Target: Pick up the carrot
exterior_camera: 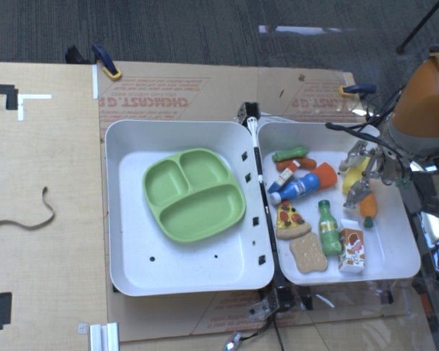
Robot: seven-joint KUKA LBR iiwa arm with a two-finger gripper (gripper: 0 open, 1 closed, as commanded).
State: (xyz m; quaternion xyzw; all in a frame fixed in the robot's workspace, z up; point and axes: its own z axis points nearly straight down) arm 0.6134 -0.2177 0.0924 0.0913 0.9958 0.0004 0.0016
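While the gripper (361, 172), fingers slightly apart and holding nothing, hovers at the right bin (395, 265), the carrot (368, 208) lies just near it, beside a yellow item (351, 180).

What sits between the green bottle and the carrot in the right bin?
Camera view: bare white bin floor between the green bottle and the carrot; the juice carton lies just below that gap.

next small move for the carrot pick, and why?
Probably a short descent straight onto the carrot, then close. The gripper sits in the right bin just above the carrot's upper end, beside a yellow toy, and nothing shows between its fingers. The carrot lies apart from the green bottle and juice carton, so the drop looks unobstructed.
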